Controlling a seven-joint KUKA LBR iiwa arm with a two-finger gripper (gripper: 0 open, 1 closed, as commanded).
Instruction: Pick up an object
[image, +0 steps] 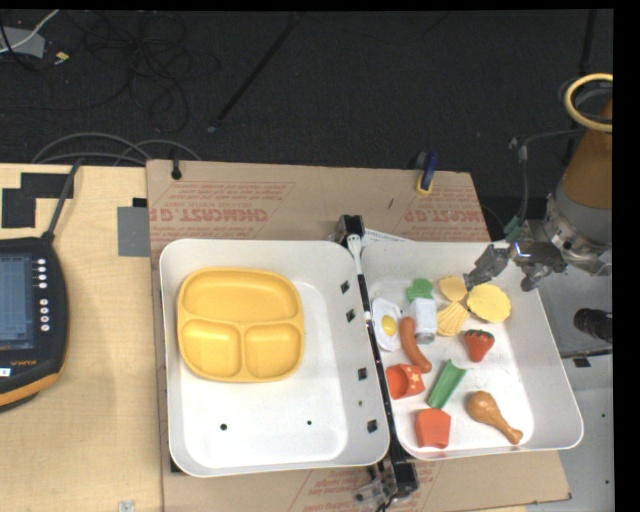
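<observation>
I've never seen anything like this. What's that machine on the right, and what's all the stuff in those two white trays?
You are looking down from one camera fixed above a bench. The grey and orange machine on the right is a robot arm; its claw hangs over the far edge of the right bin, with nothing visibly held. That bin holds toy food: a chicken drumstick, a sausage, a fried egg, a strawberry and others. The left bin holds a yellow divided plate. The robot's job is to pick one object up.

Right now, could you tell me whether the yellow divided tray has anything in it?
Empty: the yellow divided tray in the left bin shows three bare compartments.
</observation>
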